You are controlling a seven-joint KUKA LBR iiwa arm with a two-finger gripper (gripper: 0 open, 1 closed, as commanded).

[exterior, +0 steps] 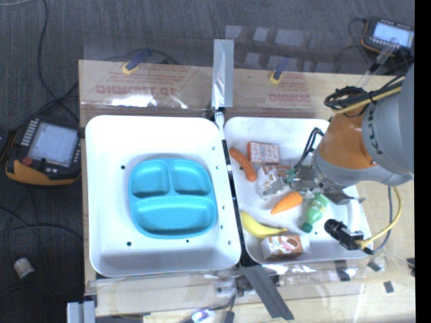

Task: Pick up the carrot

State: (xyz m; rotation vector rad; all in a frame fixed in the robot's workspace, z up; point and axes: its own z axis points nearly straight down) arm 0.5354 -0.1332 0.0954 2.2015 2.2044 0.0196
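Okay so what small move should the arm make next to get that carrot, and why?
Probably a short shift of the gripper toward the lower left, then down. It sits just above the carrot's thick end, while the carrot lies tilted in the right bin with the green bottle close on its right. Centering over the carrot's middle would likely keep clear of the bottle.

Robotics laboratory test cell. A plywood bench [168, 86] stands on grey carpet [101, 12] and carries two shallow white plastic bins [108, 140]. Orange-cased handheld control pendants [44, 152] lie on the floor beside it, loose black cables [27, 234] trail across the carpet, and a grey industrial robot arm with an orange band [377, 140] reaches in.
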